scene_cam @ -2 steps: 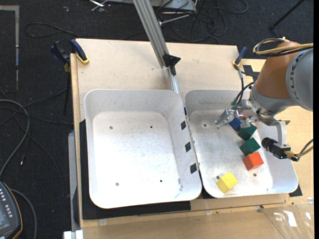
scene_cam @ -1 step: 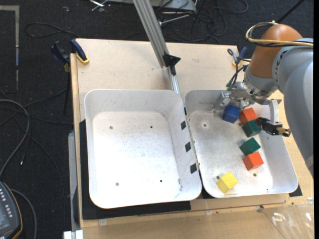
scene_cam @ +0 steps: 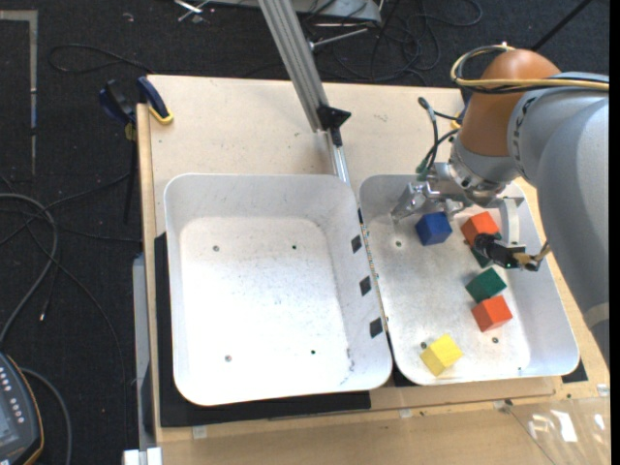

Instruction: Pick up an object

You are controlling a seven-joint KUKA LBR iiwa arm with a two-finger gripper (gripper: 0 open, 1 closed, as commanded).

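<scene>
My gripper (scene_cam: 422, 207) hangs over the back of the right bin (scene_cam: 542, 356), reaching in from the right. A blue cube (scene_cam: 433, 229) sits directly under and against it; whether the cube is gripped or just lying below is not visible. An orange cube (scene_cam: 478, 227) lies just right of the blue one. Nearer the front are a green cube (scene_cam: 485, 285), a red-orange cube (scene_cam: 492, 313) and a yellow cube (scene_cam: 441, 354), all lying loose on the bin floor.
The left bin (scene_cam: 194, 201) stands beside the right one, sharing a middle rim. A slanted metal rail (scene_cam: 295, 51) runs from the back down to the bins' junction. A clamp (scene_cam: 145, 100) sits at the bench's back left corner.
</scene>
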